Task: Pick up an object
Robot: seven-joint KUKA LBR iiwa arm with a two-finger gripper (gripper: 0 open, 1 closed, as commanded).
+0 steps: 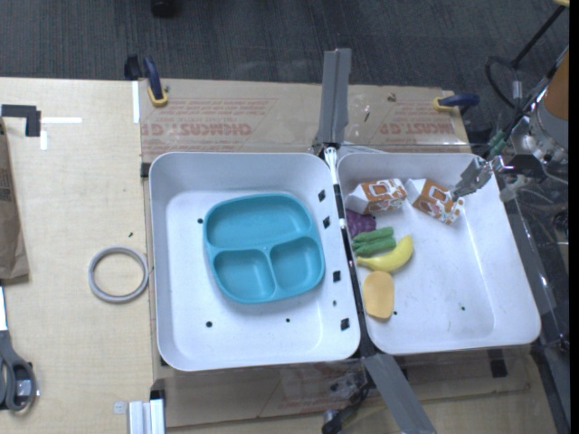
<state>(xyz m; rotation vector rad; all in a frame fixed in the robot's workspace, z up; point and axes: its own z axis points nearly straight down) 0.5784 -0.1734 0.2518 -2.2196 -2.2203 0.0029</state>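
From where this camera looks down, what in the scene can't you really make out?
- Gripper: too small and blurred in the camera view to tell whether it touches the orange-and-white box.
- Arm: cut off by the right edge.
- Purple item: mostly hidden by the green toy and the bin wall.
- Scissors: cut off by the left edge.

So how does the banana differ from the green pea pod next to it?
The banana is yellow, while the pea pod is green. The banana is longer, thicker and curved; the pea pod is shorter and straighter. The banana lies nearer the bin's front. Both rest in the right bin, by its left wall.
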